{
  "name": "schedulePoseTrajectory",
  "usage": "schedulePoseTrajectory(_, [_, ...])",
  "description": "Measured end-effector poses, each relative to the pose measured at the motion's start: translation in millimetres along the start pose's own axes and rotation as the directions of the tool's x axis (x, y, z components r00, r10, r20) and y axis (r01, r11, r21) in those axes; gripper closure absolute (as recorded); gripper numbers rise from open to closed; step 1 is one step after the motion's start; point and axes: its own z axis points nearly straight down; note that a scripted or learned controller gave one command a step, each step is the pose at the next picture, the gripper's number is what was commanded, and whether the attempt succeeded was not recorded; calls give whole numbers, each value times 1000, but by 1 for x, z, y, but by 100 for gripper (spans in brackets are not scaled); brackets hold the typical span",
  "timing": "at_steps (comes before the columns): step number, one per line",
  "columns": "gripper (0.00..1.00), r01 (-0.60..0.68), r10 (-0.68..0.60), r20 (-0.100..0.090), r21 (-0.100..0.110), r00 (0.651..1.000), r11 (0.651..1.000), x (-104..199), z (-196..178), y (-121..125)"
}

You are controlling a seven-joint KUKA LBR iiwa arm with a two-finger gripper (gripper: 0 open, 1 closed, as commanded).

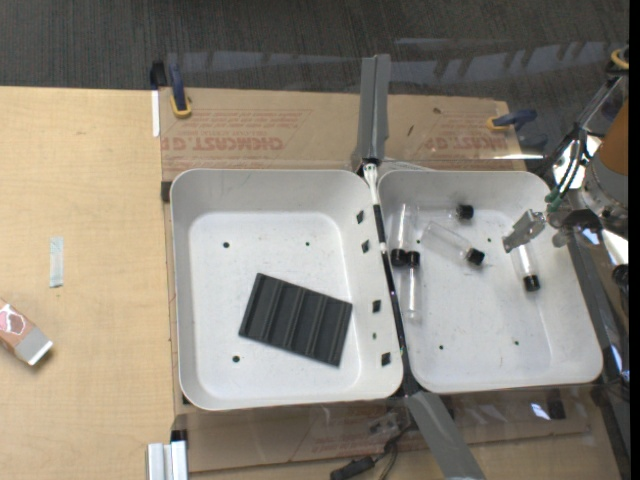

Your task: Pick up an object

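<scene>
Ribbed dark slab flat in left bin, toward tabletop's front edge, skewed. Right bin holds clear vials with black caps: one by divider, one mid-bin, one toward right wall, small black cap near back wall. Tool above right bin's right-rear part, just beside right vial; grip state cannot be made out. Eraser-like block at tabletop's left edge; small grey strip nearby.
</scene>
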Motion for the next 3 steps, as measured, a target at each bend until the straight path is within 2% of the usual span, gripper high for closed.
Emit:
schedulePoseTrajectory(1, [0, 64, -64, -7, -16, 998, 998, 26, 75, 40])
schedulePoseTrajectory(2, [100, 60, -61, -1, -12, 998, 998, 23, 67, 39])
schedulePoseTrajectory(3, [0, 63, -63, -5, -11, 998, 998, 25, 67, 39])
